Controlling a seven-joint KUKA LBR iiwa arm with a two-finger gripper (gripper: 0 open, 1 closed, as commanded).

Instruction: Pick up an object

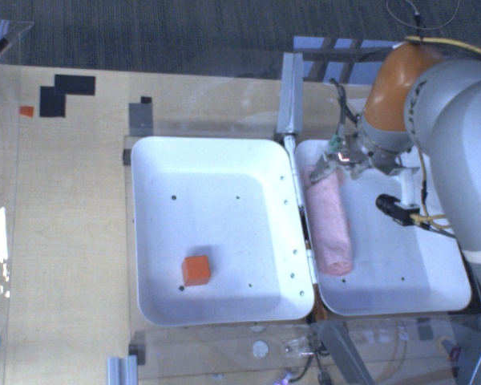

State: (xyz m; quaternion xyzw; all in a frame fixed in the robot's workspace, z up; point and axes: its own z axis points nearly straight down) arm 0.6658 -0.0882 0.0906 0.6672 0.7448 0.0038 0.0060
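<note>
A pink rolled cloth [330, 224] lies lengthwise along the left wall of the right bin [409, 287]. My gripper [335, 159] is low over the far end of that roll, touching or almost touching it. An orange cube [196, 270] rests in the near left part of the left bin [224, 167], far from the gripper. The grey arm with its orange band [394, 87] comes in from the upper right and hides the right bin's far right corner.
A metal divider [290, 103] rises behind the seam between the two bins. A black connector with yellow cable [397, 208] hangs from the arm over the right bin. Black markers [64, 93] sit on the bench at far left.
</note>
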